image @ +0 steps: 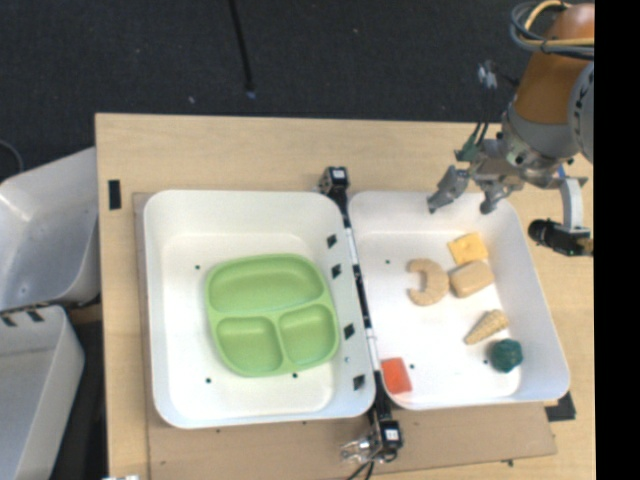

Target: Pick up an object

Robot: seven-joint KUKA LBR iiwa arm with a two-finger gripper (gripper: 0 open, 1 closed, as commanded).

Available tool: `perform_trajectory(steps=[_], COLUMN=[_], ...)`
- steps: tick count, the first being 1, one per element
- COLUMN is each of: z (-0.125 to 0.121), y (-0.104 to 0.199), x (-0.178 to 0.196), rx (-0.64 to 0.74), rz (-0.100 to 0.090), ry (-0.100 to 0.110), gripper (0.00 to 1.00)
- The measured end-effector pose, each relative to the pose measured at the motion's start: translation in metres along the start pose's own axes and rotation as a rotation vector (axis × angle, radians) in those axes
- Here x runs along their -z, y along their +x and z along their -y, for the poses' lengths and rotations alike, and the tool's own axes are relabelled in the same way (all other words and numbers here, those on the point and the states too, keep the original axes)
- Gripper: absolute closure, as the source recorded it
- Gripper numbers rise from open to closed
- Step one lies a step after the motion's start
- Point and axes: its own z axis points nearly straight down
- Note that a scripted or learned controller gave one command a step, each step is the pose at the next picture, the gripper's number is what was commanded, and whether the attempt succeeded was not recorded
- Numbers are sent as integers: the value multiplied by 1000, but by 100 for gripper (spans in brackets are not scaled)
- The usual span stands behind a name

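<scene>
My gripper [466,197] hangs open over the far edge of the right bin [400,218], with nothing between its two fingers. Below it in that bin lie a yellow square block [467,248], a tan block [470,280] and a tan C-shaped piece [428,282]. Nearer the front sit a tan wedge [486,326], a dark green ball [505,355] and a red block [396,375]. The yellow block is the closest to the fingers, a short way in front of them.
The left bin [170,268] holds a green divided tray [271,313]. Small black clips [333,179] sit along the seam between the bins. A white container [45,238] stands off the bench at the left.
</scene>
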Motion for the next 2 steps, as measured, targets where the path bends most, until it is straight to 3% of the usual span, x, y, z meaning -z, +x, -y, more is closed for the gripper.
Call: perform_trajectory(steps=[1,2], z=[-2,-5], y=[0,-10], x=[9,-49], rx=[4,2], rz=[3,3], ry=[-13,-9], gripper=[0,0])
